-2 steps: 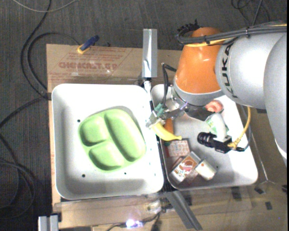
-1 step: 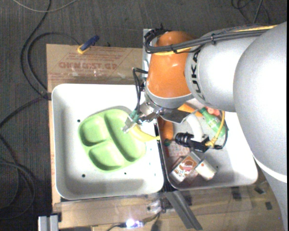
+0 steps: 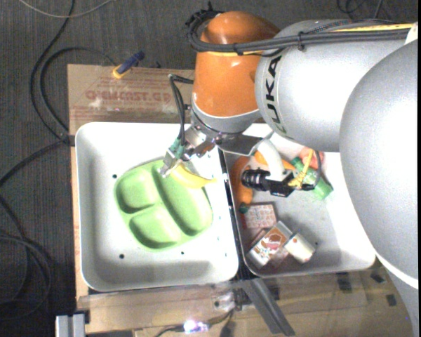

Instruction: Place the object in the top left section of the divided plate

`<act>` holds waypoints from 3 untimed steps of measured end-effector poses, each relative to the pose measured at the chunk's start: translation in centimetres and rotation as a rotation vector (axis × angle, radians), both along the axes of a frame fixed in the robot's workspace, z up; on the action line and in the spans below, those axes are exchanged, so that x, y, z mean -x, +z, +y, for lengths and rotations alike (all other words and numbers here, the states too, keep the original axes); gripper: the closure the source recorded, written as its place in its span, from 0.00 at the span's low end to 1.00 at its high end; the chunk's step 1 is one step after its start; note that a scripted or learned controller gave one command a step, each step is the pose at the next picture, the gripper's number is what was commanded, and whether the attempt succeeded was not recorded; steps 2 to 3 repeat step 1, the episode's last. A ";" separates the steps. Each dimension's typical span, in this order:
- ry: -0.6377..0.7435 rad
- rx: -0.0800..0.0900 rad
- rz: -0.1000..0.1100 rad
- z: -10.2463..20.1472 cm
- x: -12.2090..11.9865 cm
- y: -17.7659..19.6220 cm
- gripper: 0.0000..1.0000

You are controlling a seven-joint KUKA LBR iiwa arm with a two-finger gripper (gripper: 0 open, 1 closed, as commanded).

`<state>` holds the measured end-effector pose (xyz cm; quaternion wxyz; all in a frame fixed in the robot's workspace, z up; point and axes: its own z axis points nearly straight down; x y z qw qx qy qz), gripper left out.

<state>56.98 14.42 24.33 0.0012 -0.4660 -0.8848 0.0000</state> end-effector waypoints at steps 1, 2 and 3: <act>0.035 0.002 0.001 5.6 4.1 -2.2 1.00; 0.035 0.002 0.001 5.6 4.1 -2.2 1.00; 0.035 0.002 0.001 5.6 4.1 -2.2 1.00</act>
